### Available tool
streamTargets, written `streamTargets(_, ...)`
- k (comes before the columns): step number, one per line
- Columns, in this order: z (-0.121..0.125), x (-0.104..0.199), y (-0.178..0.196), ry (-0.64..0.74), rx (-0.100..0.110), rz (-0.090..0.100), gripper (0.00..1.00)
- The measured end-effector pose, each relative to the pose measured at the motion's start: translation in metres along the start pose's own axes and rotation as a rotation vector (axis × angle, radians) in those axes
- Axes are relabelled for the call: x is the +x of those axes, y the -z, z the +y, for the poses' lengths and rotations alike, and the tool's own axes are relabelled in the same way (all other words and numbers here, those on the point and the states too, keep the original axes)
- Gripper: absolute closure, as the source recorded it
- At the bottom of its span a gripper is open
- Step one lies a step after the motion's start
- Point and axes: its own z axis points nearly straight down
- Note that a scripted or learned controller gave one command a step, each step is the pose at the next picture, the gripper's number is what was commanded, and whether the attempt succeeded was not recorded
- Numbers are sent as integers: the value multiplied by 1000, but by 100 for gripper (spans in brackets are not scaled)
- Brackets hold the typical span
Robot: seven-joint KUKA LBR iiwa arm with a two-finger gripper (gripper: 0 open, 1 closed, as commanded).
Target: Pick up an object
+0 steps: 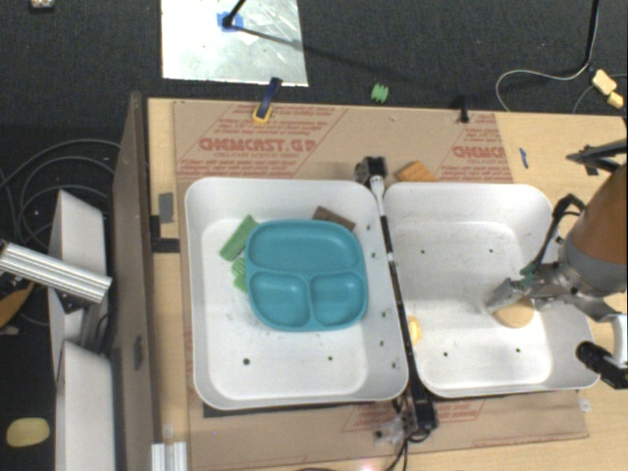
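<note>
arm (597, 238): cut off at right | jaws (512, 297): state unclear | tan object (514, 315): partly hidden beneath

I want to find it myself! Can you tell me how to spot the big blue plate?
Look at the two white bins side by side and pick the left bin. In its middle lies the blue plate, a rounded tray split into three sections. It is the biggest thing there, lying over the green pieces at its left edge and a brown piece behind it.
</note>
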Motion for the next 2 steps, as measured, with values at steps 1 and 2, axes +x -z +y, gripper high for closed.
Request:
streamTargets(1, 3, 0, 10, 3, -6, -1, 100)
streamTargets(2, 75, 38, 66, 11, -12, -2, 100)
